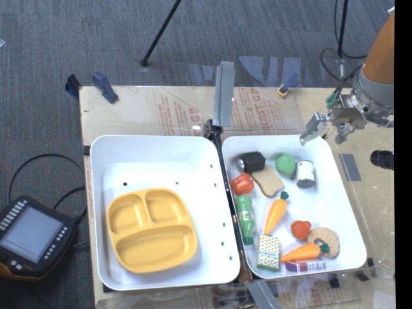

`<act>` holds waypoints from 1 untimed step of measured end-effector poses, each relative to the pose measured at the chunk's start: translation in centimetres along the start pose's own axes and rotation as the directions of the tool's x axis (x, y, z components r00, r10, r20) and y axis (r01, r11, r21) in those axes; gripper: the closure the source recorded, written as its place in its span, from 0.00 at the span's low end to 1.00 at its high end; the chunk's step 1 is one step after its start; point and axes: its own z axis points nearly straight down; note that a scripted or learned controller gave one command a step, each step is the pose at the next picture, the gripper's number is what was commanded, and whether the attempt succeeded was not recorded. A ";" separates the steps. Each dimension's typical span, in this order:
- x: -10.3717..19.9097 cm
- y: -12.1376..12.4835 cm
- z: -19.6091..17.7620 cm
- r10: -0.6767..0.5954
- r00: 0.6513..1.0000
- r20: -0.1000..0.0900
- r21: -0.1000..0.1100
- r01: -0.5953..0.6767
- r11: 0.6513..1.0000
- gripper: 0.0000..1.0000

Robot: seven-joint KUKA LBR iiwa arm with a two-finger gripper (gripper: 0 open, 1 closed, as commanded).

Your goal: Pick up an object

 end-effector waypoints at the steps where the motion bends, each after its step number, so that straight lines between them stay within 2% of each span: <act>1: 3.4 -4.7 12.2 -0.061 0.998 -0.004 0.013 0.061 0.998 0.00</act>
